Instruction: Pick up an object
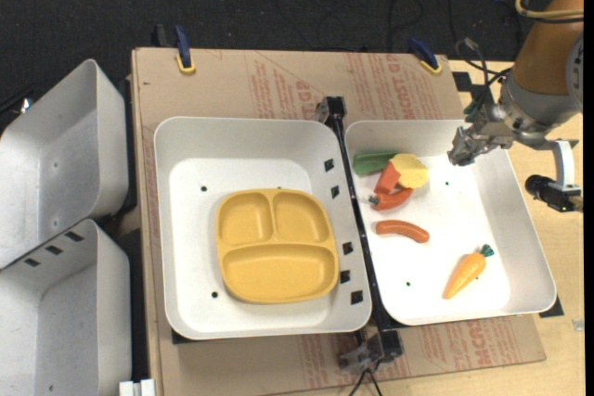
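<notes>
Carrot (465, 273), white bin (520, 227), cardboard bench (269, 79)

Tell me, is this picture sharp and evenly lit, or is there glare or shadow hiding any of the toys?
In the camera view, light is even and soft; the white bins look bright but not blown out. The carrot, sausage and yellow tray read clearly with only faint shadows. The gripper is dark and small, so its detail is lost. The floor behind falls nearly black.
</notes>
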Controlling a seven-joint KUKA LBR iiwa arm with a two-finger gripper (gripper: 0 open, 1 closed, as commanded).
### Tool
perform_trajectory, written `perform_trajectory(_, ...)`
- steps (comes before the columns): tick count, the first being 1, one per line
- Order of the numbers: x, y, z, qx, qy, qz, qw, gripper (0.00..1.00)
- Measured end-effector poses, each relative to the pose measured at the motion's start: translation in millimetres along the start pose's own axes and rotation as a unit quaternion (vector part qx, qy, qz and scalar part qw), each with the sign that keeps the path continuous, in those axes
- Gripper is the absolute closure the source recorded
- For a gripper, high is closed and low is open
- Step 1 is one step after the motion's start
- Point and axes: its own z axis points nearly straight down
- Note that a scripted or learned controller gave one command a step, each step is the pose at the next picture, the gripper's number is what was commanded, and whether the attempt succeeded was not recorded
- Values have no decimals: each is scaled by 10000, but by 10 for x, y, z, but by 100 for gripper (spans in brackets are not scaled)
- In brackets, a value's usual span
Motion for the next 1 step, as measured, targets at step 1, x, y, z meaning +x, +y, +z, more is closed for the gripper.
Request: perform_trajectory(1,-4,20,-541,-9,-4,-13,10000,100)
